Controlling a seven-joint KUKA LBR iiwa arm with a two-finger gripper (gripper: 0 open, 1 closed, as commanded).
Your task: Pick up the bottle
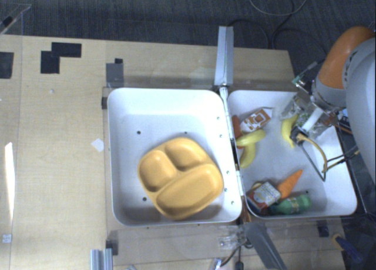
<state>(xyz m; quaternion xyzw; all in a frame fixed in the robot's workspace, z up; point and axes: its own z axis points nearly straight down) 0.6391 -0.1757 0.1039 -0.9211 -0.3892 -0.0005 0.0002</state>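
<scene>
- The gripper point(301, 123) was seen over the far right part of the right bin point(346, 204), just beside a banana point(287, 132); whether it was wide or narrow could not be told.
- The bottle point(292, 205), green, was found lying along the bin's near wall, beside a carrot point(289, 183).
- A yellow divided tray point(180, 177) was set in the left bin point(123, 145).
</scene>
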